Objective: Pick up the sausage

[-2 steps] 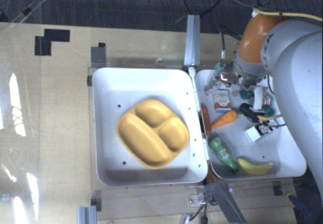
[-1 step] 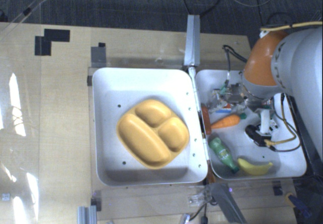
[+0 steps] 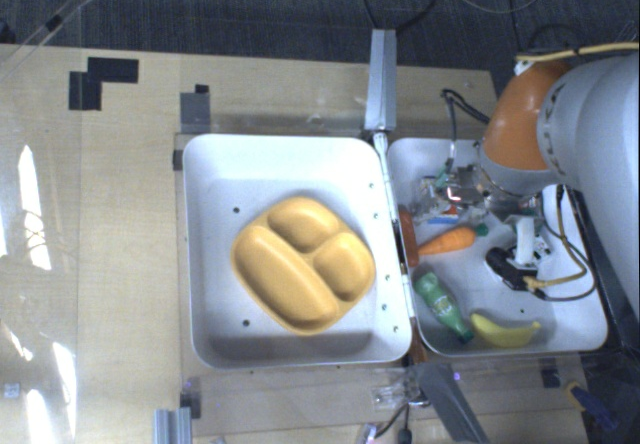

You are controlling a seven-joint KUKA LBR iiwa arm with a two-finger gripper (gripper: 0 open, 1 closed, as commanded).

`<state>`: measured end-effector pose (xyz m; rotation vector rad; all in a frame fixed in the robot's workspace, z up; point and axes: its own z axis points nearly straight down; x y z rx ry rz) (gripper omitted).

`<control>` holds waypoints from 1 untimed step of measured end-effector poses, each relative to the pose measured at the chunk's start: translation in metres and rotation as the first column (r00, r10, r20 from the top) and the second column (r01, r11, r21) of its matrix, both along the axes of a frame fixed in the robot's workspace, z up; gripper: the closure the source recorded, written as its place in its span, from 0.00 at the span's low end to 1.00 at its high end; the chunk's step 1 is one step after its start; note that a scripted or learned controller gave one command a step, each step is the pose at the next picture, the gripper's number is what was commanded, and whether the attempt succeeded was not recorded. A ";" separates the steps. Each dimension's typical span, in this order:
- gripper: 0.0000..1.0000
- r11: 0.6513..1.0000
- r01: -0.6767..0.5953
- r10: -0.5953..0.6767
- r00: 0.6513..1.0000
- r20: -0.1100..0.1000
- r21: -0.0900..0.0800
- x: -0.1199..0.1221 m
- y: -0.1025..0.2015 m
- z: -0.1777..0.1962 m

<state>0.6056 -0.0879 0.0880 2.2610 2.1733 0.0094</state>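
Table (image 3: 110, 262) carrying two white bins. Left bin (image 3: 215, 332) holding yellow lobed bread-like piece (image 3: 303, 262). Sausage (image 3: 406, 240), thin and reddish-brown, lying against left wall of right bin (image 3: 590, 332), just beside carrot (image 3: 447, 241). Green bottle (image 3: 440, 302) and banana (image 3: 505, 330) lying nearer front. Gripper (image 3: 458, 194) hovering above carrot, apart from sausage; whether released or clenched, cannot tell.

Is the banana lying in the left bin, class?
No: the banana lies in the right bin, near its front edge beside the green bottle, while the left bin holds the big yellow bread-like object.
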 end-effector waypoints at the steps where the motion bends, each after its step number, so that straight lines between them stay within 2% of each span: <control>1: 0.00 0.983 0.186 -0.186 0.983 0.002 0.002 -0.012 0.005 0.000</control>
